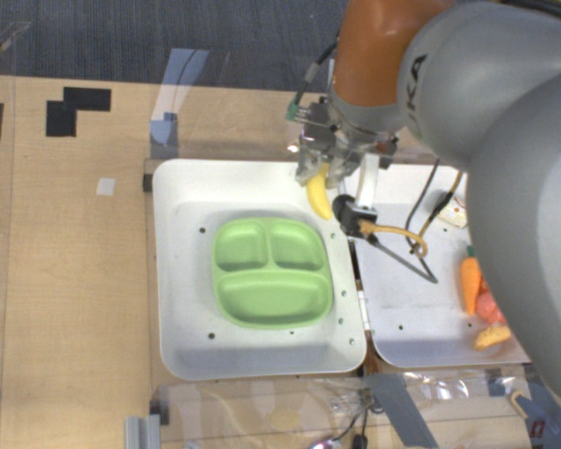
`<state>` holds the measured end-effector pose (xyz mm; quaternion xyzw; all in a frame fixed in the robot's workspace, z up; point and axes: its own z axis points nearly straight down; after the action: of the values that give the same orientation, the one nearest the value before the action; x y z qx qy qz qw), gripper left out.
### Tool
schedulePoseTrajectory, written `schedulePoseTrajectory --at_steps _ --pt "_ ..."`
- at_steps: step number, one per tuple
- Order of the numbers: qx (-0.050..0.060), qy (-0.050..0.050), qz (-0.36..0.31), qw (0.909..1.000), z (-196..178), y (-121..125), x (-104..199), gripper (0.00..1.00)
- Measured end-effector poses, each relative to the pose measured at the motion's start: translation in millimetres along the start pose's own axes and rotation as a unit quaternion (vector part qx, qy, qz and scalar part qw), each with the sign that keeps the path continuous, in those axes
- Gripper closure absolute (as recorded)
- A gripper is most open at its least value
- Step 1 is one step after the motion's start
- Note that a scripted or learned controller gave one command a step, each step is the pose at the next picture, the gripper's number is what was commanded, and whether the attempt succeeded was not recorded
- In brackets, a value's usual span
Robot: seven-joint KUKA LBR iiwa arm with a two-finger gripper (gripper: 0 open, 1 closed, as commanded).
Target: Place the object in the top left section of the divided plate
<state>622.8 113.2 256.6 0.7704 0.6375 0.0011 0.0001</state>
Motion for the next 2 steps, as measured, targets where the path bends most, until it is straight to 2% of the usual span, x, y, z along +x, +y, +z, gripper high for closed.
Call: schedulePoseTrajectory --at_steps 1,2 --pt "0.000 0.000 0.082 0.9966 -8 -3 88 1.00" --pt "0.000 0.000 0.268 0.9634 -2 -32 119 1.00"
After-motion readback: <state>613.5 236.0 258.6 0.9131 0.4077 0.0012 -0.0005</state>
